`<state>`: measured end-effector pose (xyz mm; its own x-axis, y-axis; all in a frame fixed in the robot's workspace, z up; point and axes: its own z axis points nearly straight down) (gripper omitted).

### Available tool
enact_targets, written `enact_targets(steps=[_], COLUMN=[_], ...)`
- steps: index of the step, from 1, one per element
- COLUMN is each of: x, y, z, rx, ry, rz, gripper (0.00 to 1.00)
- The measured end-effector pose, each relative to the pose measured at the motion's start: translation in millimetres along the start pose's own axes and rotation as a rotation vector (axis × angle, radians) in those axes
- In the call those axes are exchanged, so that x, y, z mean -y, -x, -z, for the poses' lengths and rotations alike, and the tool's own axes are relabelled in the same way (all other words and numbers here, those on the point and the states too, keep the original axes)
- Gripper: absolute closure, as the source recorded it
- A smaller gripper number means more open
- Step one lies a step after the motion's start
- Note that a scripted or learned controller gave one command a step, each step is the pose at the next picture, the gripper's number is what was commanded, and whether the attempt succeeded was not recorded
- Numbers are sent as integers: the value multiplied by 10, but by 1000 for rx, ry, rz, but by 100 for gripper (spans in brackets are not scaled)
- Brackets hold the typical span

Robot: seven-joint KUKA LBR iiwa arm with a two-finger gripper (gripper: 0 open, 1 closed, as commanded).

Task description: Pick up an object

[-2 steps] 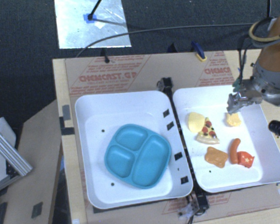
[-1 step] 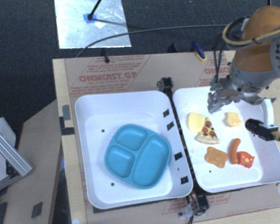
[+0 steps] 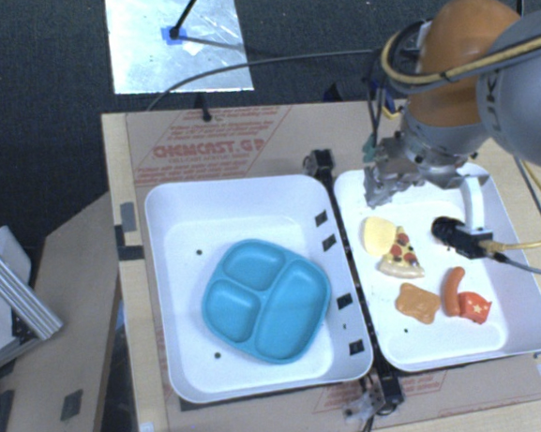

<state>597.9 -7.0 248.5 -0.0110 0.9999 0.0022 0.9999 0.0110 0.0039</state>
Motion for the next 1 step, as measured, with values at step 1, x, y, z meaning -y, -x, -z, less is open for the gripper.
enact_targets(steps=[1], x=[-224], y=[-528], z=[-112], rx=[0], ry=[-1], rz=[0], gripper=[100])
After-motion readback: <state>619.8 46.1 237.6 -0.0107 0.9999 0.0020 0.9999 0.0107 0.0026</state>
